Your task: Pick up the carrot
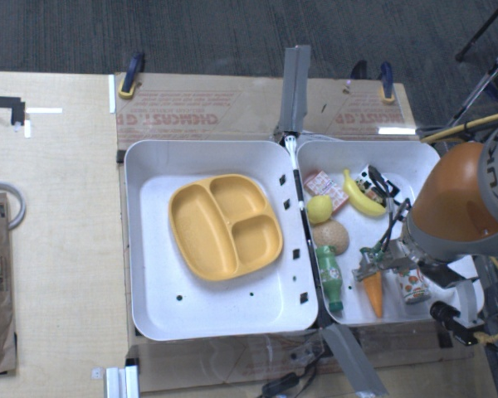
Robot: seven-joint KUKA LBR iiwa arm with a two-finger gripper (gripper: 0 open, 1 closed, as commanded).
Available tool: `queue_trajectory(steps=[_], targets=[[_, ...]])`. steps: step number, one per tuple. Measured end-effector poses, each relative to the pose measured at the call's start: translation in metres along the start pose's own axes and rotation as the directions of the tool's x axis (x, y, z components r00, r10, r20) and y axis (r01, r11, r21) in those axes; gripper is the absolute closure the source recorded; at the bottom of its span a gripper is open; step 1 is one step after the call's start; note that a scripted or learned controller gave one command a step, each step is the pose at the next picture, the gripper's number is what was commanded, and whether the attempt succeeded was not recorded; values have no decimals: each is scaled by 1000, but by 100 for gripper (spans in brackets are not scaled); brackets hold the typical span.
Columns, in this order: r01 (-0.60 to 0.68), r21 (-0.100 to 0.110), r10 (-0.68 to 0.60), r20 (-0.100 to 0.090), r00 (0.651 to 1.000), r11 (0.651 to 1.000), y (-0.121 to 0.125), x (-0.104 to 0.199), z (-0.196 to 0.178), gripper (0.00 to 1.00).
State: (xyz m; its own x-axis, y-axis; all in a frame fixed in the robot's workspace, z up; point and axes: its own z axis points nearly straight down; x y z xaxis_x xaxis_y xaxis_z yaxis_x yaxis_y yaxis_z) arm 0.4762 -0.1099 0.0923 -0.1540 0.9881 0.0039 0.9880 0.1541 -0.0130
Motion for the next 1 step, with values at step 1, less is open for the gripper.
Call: queue_trajectory(steps=[1], targets=[[-163, -11, 163, 3, 987, 986, 10, 63, -98, 100]])
